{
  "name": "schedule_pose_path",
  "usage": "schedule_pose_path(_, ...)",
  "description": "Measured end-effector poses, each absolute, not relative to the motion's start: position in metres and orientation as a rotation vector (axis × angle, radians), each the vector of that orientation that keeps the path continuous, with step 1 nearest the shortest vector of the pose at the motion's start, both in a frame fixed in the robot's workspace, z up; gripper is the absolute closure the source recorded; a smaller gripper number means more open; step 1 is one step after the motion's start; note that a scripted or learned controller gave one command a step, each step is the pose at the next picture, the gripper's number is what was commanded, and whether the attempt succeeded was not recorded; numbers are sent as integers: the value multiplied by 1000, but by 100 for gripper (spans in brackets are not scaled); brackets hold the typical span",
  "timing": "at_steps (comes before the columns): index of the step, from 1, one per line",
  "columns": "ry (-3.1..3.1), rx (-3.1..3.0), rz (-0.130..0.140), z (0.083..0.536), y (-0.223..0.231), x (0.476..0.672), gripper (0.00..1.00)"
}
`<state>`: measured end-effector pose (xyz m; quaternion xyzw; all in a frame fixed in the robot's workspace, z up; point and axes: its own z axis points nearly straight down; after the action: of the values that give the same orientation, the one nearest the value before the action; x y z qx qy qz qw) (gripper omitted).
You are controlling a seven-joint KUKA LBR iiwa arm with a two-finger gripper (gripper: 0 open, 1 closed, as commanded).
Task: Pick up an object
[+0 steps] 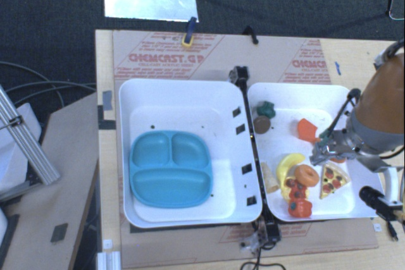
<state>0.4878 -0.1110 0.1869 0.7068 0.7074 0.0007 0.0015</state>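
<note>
From above, the arm enters at three o'clock and its gripper [326, 152] hangs low in the right bin [285, 97], probably lining up a grab. Whether it is open or closed, I cannot tell. At its seven o'clock lies the doughnut [307, 175], touching the banana [288, 164]. At its six o'clock lies the pizza slice [333, 179], long axis pointing toward seven o'clock. The left bin [183, 93] holds a blue tray [169, 169].
</note>
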Motion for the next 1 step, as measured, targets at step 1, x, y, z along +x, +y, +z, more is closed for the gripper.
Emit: schedule_pose_path(1,2218,2208,15,97,-107,536,100)
